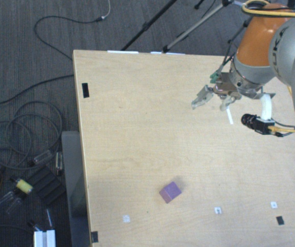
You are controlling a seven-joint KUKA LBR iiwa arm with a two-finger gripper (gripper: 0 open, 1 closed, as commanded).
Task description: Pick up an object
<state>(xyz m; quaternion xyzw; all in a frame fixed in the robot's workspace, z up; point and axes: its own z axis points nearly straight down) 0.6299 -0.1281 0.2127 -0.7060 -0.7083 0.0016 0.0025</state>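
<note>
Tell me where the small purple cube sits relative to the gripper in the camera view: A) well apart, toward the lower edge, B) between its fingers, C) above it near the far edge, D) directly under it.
A: the small purple cube lies on the wooden surface far below the gripper.

Small purple cube [170, 192], pale tan wooden bench top [152, 138] with faint grain and small black and white markers, grey metal arm with orange band [263, 35], silver-grey gripper [215, 102] with green speck, dark grey carpet [29, 45], black cables [18, 133]
</note>
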